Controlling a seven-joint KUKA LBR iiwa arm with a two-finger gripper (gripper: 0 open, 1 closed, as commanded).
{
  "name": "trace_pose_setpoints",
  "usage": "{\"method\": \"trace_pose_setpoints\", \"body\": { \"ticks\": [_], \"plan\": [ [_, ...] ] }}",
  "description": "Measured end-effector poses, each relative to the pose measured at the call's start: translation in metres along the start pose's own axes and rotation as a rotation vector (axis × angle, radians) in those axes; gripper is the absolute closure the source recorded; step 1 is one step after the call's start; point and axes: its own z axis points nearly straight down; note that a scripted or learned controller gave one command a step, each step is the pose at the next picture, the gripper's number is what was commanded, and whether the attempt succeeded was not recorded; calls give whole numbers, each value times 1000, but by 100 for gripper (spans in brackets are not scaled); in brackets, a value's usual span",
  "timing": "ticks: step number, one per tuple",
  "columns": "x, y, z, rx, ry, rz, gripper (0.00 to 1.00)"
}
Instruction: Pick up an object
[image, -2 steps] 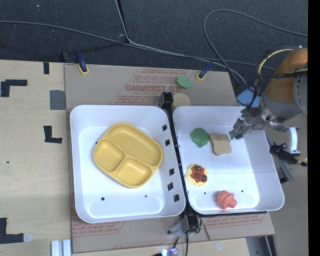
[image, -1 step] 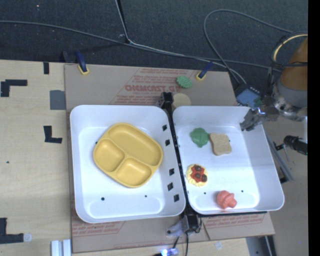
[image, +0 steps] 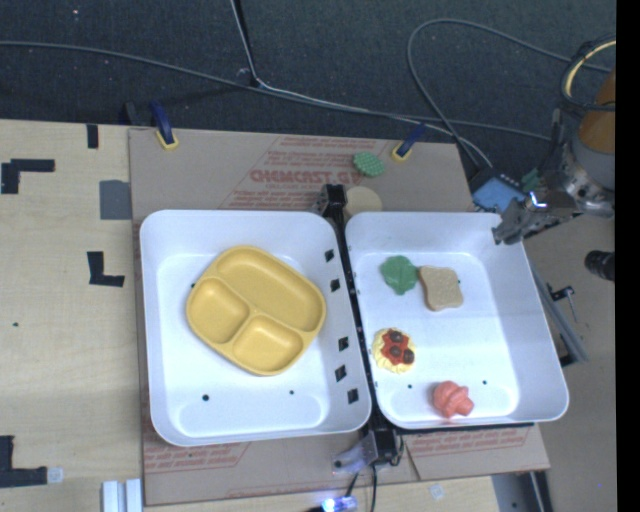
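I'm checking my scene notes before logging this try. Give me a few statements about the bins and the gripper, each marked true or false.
1. The yellow divided plate lies in the left bin. True.
2. The slice of bread lies beside the green toy in the right bin. True.
3. The gripper holds the pink toy. False: the toy lies in the right bin's near part, away from the gripper.
4. The right bin holds two things. False: four.

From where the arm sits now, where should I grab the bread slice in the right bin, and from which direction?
Take the bread slice across its two long straight edges, coming straight down from above. It lies flat on the right bin floor, so there is no raised part to pinch. The green piece sits close on its left, so keep that finger tight to the crust.
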Motion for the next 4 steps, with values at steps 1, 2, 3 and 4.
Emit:
{"method": "trace_pose_setpoints", "body": {
  "ticks": [1, 2, 3, 4],
  "plan": [
    [60, -5, 1, 5, 1, -2, 100],
    [108, -9, 1, 5, 2, -2, 100],
    [160, -5, 15, 6, 2, -4, 100],
    [218, -5, 8, 4, 3, -5, 100]
  ]
}}
